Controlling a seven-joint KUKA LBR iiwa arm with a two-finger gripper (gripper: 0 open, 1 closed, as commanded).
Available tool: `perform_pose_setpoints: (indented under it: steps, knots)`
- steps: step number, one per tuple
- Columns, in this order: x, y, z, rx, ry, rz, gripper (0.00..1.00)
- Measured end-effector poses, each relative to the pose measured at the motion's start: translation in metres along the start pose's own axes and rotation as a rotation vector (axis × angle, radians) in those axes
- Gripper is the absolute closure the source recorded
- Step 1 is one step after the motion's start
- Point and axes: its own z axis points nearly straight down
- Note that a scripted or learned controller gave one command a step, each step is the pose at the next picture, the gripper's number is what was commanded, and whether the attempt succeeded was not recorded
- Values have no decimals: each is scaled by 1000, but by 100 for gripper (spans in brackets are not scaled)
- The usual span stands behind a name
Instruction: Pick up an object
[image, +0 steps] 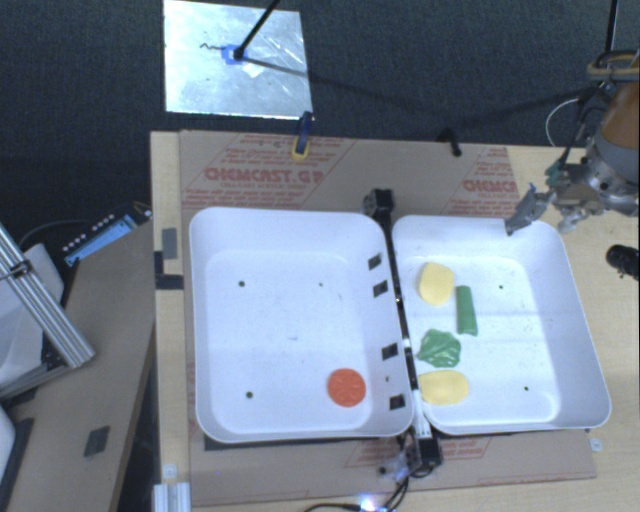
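Camera view: gripper (548, 208) with fingers apart, holding nothing, above right bin (585, 330) far rim; green stick (465, 309) mid-bin beside yellow pieces, likely light, rigid, smooth; grasp across narrow width at mid-length.

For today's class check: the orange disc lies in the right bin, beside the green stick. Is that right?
Not quite. The camera view shows the orange disc alone in the left bin. The green stick lies in the right bin.
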Motion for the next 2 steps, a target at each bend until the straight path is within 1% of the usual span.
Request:
perform_pose_setpoints:
  steps: [1, 2]
  knots:
    - [0, 1, -11, -4, -1, -4, 100]
    - [69, -31, -232, -20, -2, -7, 100]
